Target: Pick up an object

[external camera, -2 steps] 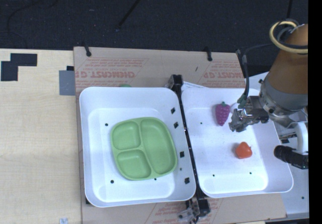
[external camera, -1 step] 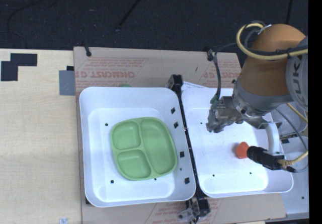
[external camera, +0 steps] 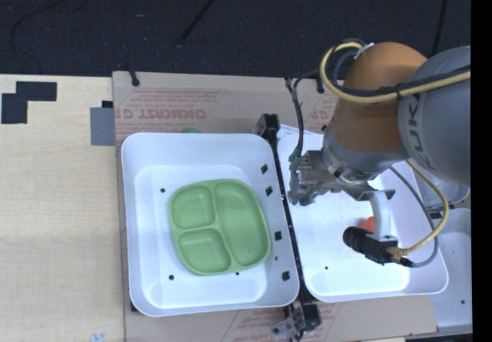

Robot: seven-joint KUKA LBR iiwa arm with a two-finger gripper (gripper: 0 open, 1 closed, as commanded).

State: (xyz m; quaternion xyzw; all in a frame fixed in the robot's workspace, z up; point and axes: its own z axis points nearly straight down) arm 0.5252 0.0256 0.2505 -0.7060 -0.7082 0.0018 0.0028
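One gripper (external camera: 306, 183) is seen at the end of the arm (external camera: 384, 110), hung low over the left side of the right bin (external camera: 347, 288), close to the wall it shares with the left bin (external camera: 144, 179). Whether it is open or closed cannot be told, since the mechanism is viewed from above as a dark cluster, and nothing can be made out in its grasp. Just beyond it, toward the middle of the right bin, a small orange object (external camera: 370, 220) is partly hidden behind the wrist hardware and beside a black fitting (external camera: 367, 244) on a yellow cable (external camera: 427, 234); its shape cannot be judged. Further out, a green divided plate (external camera: 219, 225) lies flat in the middle of the left bin, well apart from the gripper and fully exposed. Both bins are set on a cardboard sheet (external camera: 192, 106) on the bench (external camera: 54, 202). The step in hand is judged to be the approach, with no object yet secured. For it to be done well, a target should be chosen first. The orange object is nearer but small. The plate is larger, but it is flat and could only be taken by its raised rim. The gripper should be opened wide before descent, centred over the chosen edge, lowered squarely, and kept clear of the shared wall.
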